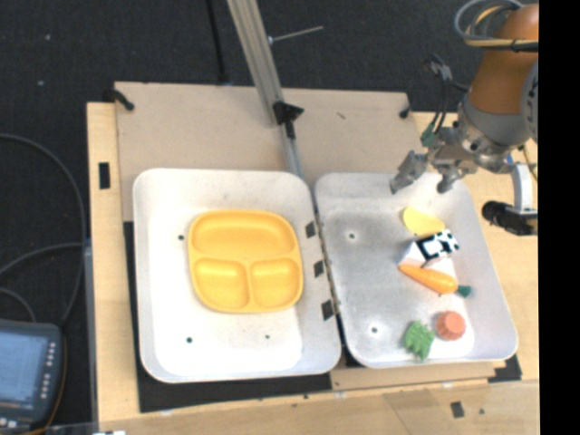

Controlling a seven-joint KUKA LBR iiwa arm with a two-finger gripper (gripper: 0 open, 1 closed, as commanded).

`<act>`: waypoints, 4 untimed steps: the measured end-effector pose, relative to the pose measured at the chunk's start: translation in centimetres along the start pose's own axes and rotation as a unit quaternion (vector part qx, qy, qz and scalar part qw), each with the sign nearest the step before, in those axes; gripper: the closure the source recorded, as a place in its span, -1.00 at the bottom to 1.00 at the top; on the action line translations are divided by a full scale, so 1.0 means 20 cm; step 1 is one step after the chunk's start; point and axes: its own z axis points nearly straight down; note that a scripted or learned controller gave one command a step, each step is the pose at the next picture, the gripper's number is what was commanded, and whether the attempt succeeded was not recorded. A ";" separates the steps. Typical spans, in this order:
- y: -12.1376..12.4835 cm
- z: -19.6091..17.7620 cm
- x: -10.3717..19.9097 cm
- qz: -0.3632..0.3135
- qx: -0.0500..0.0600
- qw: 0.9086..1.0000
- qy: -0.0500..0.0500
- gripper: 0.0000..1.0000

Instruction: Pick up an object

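Carrot toy (pixel 429 278) lies flat in the right bin (pixel 381 270), near the bin's right side. It is orange and long. Its long line runs from upper left to lower right. The thin orange tip points to the upper left, and the small green stem end points to the lower right.

Just above the carrot toy, touching it, sits a small white block with black marks (pixel 436 245). Above that block lies a yellow piece (pixel 422 220), shaped a bit like a lemon slice. Below the carrot toy, close to the bin's near right corner, sits a round red-orange toy (pixel 450 325). Just left of it is a small green leafy toy (pixel 418 339).

The gripper (pixel 423 177) hangs over the far edge of the right bin, up and away from the carrot toy. Its two fingers (pixel 400 176) are spread apart, and nothing is between them. The grey arm with its orange band (pixel 501 71) comes in from the right.

The left bin (pixel 163 270) sits side by side with the right bin. A yellow tray with three parts (pixel 245 260) lies in the middle of it. Both bins rest on the tabletop (pixel 190 120). A silver metal pole (pixel 256 48) leans up from the far side of the tabletop, between the two bins.
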 end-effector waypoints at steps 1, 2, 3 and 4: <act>0.00 0.00 0.00 0.000 0.000 1.000 0.000 -1.00; 0.03 0.30 0.01 -0.001 0.002 1.000 0.000 -1.00; -0.01 0.60 0.02 0.001 0.003 1.000 0.000 -1.00; -0.01 0.65 0.02 0.001 0.001 1.000 -0.001 -1.00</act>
